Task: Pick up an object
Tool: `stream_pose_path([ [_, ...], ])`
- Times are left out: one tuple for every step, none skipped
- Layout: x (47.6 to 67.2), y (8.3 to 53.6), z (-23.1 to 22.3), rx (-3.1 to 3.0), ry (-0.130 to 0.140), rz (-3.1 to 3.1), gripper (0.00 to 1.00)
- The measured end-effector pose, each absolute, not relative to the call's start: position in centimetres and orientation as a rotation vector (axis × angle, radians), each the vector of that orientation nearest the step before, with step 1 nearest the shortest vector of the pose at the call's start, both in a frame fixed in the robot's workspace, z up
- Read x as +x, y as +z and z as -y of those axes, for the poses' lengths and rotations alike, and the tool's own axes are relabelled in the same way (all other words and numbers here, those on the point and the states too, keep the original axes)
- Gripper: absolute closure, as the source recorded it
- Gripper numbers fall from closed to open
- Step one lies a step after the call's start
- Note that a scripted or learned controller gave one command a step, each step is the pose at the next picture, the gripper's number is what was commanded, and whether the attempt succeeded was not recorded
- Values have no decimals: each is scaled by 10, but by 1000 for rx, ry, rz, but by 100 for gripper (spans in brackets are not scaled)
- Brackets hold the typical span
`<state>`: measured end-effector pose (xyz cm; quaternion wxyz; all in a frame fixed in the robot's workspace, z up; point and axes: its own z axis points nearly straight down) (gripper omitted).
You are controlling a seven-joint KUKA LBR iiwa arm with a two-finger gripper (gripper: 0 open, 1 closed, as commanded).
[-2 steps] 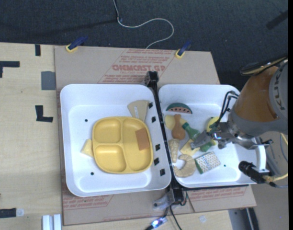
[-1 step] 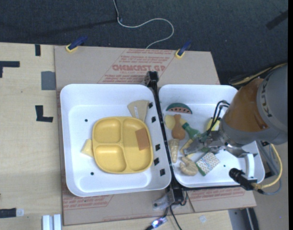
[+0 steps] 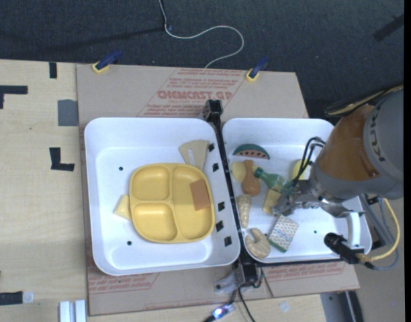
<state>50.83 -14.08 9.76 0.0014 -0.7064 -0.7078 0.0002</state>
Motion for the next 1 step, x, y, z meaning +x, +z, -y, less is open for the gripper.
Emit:
stream_pose_path([
  [505,158,136,-2221,-2,2224,100],
])
